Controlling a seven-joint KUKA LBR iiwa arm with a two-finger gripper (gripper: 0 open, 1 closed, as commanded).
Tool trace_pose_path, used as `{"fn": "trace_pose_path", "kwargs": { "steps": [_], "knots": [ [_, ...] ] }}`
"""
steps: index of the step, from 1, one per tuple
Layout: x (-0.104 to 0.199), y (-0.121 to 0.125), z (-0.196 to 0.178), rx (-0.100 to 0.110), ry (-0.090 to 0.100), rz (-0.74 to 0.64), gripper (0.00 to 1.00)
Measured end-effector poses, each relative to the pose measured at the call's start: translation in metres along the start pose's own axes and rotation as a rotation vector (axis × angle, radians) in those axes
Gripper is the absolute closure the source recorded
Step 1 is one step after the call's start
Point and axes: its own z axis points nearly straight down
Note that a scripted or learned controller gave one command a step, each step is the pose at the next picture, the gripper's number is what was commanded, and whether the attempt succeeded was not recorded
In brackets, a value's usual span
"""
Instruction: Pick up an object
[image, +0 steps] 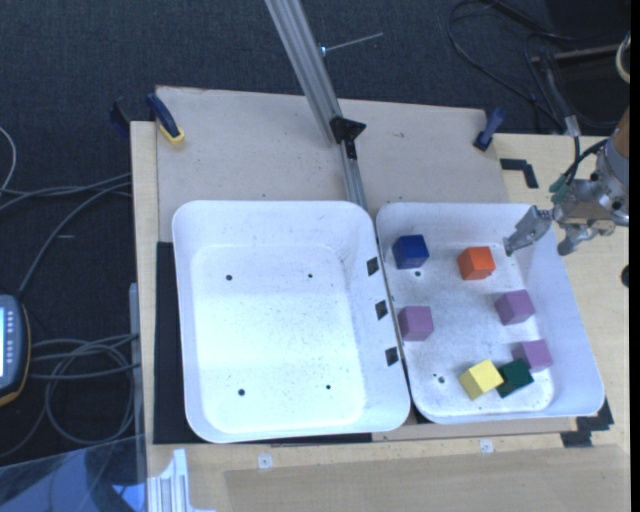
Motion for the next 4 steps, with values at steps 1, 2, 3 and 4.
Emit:
{"fn": "trace_pose_path", "kwargs": {
  "steps": [1, 2, 3, 4],
  "knots": [
    [0.0, 0.0, 0.0, 0.0, 0.0, 0.0, 0.0],
    [-0.009, -0.003, 0.048, 0.005, 0.0, 0.002, 0.0],
    [-0.016, -0.007, 0.095, 0.005, 0.001, 0.002, 0.0],
    [-0.019, -0.005, 0.137, -0.013, -0.007, 0.002, 0.0]
  ]
}}
